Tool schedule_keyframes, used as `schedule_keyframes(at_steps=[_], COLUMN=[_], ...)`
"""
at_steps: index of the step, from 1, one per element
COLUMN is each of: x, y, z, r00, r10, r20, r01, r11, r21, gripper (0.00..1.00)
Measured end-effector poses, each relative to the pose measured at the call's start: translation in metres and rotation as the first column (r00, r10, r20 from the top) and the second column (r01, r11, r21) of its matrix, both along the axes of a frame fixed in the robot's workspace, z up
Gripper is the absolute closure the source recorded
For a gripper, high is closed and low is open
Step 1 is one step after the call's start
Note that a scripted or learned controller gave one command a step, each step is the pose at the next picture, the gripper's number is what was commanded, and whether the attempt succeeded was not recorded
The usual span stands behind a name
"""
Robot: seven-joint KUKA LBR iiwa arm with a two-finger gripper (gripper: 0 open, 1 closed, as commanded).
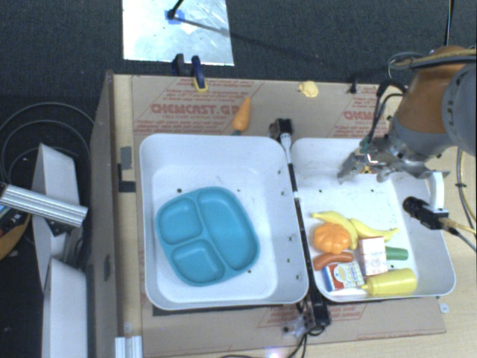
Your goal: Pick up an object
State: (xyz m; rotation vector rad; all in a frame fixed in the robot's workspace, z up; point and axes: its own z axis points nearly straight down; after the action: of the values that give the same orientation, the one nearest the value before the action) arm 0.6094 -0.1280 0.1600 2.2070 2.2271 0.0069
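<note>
In the right bin (328, 159), several objects lie heaped at the near end: a yellow banana (339, 220), an orange round fruit (331, 238), a red sausage-like piece (332, 260), a white and red carton (373, 256), a green piece (398, 253), a yellow bottle (392, 281) and a white packet (346, 276). My gripper (365, 172) hangs over the far half of this bin, above bare floor and well behind the heap. Its fingers stand apart, open, with nothing between them.
The left bin (171, 155) holds a blue divided plate (207, 234). An orange carrot (241, 115) and a small yellow piece (308, 89) lie on the cardboard behind the bins. A black part (422, 212) on the arm's cable hangs over the right bin's right side.
</note>
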Motion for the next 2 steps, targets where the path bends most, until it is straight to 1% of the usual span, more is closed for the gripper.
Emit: schedule_keyframes(at_steps=[1,2], x=[-0.108,-0.099], y=[0.031,0.045], z=[-0.02,-0.078], r00=[1.0,1.0], r10=[-0.009,-0.006], r20=[-0.017,-0.008], r01=[0.009,0.006], r11=[1.0,1.0], r21=[0.005,0.002], gripper=[0.0,0.0])
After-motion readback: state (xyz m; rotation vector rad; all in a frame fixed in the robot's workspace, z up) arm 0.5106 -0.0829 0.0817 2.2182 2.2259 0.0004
